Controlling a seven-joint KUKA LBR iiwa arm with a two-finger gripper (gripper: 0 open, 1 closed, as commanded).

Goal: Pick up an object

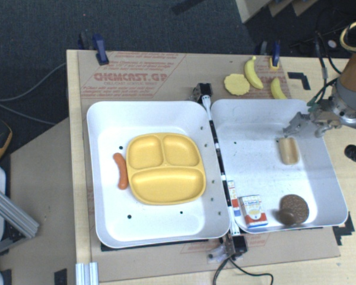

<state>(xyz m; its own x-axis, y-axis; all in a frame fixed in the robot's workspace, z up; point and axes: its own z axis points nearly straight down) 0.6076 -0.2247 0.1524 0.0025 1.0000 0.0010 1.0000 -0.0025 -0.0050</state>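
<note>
My gripper (302,130) hangs over the back of the right bin (320,177), open, with nothing between its fingers. Just in front of it a tan bread roll (289,150) lies on the bin floor, apart from the fingertips. Further forward in the same bin are a round brown cookie (293,209) and a small red, white and blue carton (253,211). In the left bin (107,123) a yellow divided plate (165,168) sits in the middle, with an orange sausage (121,171) lying along its left side.
Behind the right bin, on the bench board, lie two toy bananas (254,73) (277,88) and a yellow slice (237,84). A ridge (216,153) divides the two bins. Cables and the arm's wrist (350,94) crowd the back right.
</note>
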